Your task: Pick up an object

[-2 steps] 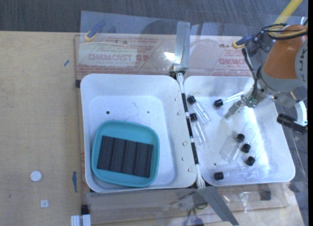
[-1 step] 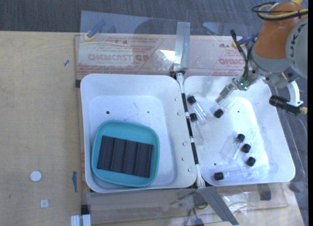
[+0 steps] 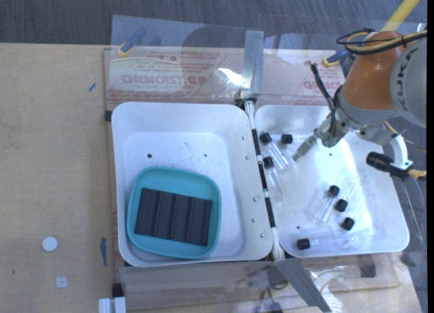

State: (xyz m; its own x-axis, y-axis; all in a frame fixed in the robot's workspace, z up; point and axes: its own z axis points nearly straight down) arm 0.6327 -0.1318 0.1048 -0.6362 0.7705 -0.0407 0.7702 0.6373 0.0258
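Claw (image 3: pixel 303 151), grip state unclear, hangs over right bin (image 3: pixel 380 237) among scattered clear vials (image 3: pixel 324 203).

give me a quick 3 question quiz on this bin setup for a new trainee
1. True or false: the teal tray lies in the right bin.
2. Which bin holds the clear vials with black caps?
A. left bin
B. right bin
C. both
3. Fill in: the gripper hangs over the ____ bin, near its upper left part.

Key
1. False. The teal tray, with a dark ribbed insert, lies in the left bin.
2. B. The vials are scattered in the right bin.
3. Right. No vial shows between the fingers.
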